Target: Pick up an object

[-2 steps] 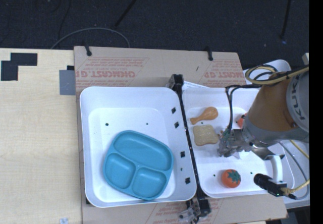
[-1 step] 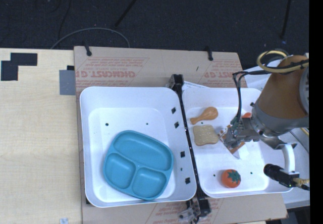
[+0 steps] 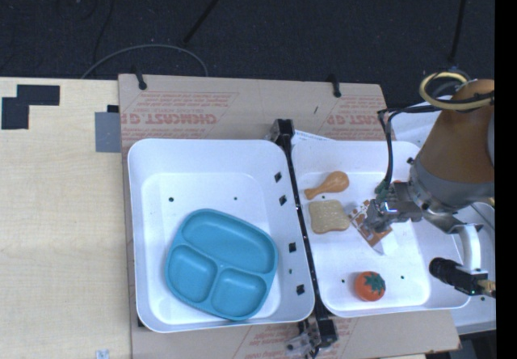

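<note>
Camera view, looking down at a slant: you've got two white bins side by side on the desk (image 3: 48,212), w/ cardboard under them. The left bin (image 3: 149,175) carries a blue divided plate (image 3: 220,263), three compartments, lying flat toward the near side.

The right bin (image 3: 404,289) has the loose items. A tan drumstick-shaped toy (image 3: 329,183) lies near the bin's far-left part, knob end pointing left. Just below it sits a beige slice-of-bread-like piece (image 3: 327,217), flat on the floor of the bin. Near the front wall, well apart from those two, there's a round orange-red fruit toy (image 3: 370,286) w/ a green top, prob. a tomato or persimmon; you can't tell which at this res.

The arm comes in from the right, orange band above grey wrist, and the pincer (image 3: 373,224) hangs low over the middle of the right bin, just right of the bread piece. The tip area is a blur of dark, red and white bits. You can't make out the fingers, so whether it's open, closed or gripping anything is not readable here. A small whitish-red patch right under the tip could be an item or part of the tool; too muddled to say.

The arm's body hides the bin's right wall and far-right corner. A black divider strip (image 3: 295,212) runs between the bins.
</note>
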Tool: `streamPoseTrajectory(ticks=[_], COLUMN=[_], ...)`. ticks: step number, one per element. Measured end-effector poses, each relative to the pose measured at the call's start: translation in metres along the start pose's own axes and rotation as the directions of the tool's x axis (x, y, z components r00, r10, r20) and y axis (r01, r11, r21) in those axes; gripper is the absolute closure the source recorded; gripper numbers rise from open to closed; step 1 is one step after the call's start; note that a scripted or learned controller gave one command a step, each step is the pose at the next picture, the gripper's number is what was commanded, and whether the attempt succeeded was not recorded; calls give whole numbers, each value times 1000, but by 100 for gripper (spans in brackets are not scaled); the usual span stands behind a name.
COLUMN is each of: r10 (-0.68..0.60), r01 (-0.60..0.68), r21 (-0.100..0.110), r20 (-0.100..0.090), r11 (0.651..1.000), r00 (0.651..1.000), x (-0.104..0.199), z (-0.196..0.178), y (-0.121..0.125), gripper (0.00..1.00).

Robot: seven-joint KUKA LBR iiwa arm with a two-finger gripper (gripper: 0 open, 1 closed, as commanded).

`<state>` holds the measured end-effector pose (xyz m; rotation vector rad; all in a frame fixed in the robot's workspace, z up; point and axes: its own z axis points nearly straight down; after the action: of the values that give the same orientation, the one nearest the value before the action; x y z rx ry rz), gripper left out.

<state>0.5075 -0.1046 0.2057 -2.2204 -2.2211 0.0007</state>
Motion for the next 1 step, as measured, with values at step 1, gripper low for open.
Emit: streamPoseTrajectory(ticks=[1], r10=[-3], r01=[3], r21=[2], r20=[-2], r11=[1000], r00=[1000], x=[43], z=[6], y=[17], gripper=[100])
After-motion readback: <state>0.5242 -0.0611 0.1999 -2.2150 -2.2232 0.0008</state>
